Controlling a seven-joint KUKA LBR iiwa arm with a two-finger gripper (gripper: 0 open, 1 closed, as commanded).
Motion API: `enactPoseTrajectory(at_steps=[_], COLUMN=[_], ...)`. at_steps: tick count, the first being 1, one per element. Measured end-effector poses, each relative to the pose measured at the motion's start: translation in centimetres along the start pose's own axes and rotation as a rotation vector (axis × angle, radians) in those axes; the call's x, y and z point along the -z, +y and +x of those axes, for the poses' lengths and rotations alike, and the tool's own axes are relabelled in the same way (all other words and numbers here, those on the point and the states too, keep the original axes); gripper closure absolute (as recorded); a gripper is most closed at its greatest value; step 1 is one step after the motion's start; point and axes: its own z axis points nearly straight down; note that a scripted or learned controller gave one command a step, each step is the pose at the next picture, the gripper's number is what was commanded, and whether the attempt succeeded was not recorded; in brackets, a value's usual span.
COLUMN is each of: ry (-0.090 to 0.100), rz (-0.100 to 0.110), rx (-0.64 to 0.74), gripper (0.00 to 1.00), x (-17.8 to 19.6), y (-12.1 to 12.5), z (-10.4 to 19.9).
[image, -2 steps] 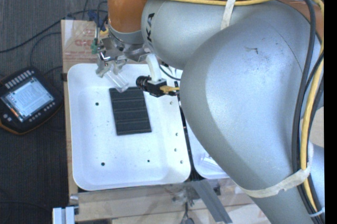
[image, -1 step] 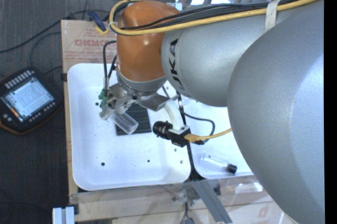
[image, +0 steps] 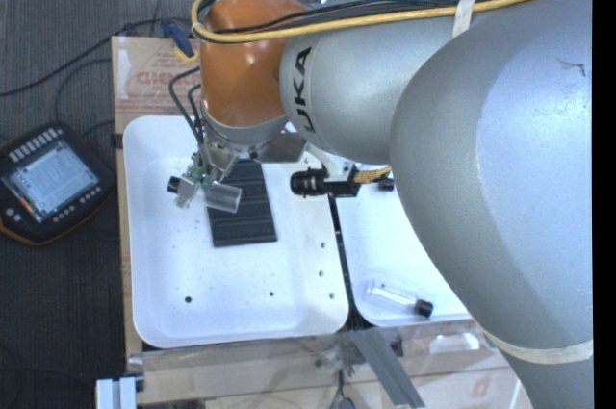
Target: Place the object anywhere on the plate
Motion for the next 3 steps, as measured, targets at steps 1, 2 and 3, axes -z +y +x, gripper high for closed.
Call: enactPoseTrajectory(at_steps=[1, 2, 3], ry=[-0.005, -0.002, -0.005], rz=[-0.001, -0.002, -0.006], rx=[0.225, 0.461, 1.141], gripper=[1.0, 1.0, 1.0], x=[2.1, 2.7, 6.1], y=[3.4, 1.1, 2.7], z=[-3.0, 0.4, -1.7])
